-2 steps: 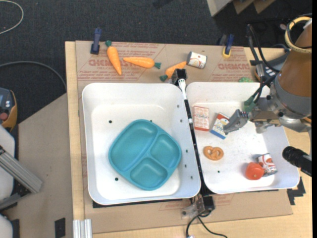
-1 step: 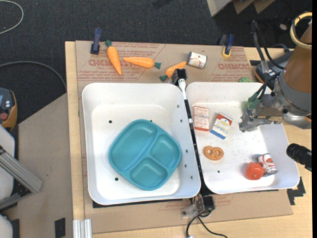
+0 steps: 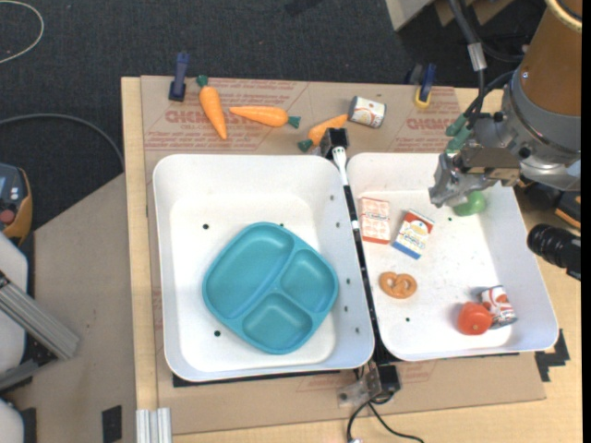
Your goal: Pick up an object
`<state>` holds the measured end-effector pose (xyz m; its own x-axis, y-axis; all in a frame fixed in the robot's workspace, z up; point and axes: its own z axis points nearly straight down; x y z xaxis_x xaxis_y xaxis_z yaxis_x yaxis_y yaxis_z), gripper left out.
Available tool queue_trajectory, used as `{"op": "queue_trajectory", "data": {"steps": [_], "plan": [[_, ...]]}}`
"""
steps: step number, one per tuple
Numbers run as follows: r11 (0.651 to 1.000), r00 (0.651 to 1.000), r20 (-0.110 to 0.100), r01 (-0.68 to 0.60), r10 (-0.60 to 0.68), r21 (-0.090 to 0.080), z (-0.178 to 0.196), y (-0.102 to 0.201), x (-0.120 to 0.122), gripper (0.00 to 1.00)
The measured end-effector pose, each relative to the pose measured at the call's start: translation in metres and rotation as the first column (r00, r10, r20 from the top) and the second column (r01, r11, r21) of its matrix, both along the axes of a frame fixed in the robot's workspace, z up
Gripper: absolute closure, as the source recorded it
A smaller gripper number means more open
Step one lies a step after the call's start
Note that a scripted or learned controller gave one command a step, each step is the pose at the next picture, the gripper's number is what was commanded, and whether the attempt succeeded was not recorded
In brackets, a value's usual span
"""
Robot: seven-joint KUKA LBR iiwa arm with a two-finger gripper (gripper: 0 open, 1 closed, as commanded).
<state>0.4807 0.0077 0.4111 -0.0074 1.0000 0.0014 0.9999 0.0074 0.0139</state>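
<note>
In the upper right of the frame the jaws (image 3: 450, 192), whose spread I cannot tell, hang just left of a green object (image 3: 471, 203) in the right bin (image 3: 531, 275).

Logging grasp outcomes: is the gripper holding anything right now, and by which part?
Cannot be told: the gripper sits over a green object, its fingertips hidden.

teal tray (image 3: 269, 287), orange carrots (image 3: 213, 110), white bins (image 3: 175, 247)
</note>
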Motion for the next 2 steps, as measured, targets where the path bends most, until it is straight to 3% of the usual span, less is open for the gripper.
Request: {"op": "queue_trajectory", "data": {"steps": [1, 2], "plan": [[1.0, 1.0, -0.023, 0.008, -0.008, -0.001, -0.077, 0.005, -0.002, 1.0], [1.0, 1.0, -0.007, 0.002, -0.002, 0.0, -0.021, 0.039, -0.001, 1.0]]}}
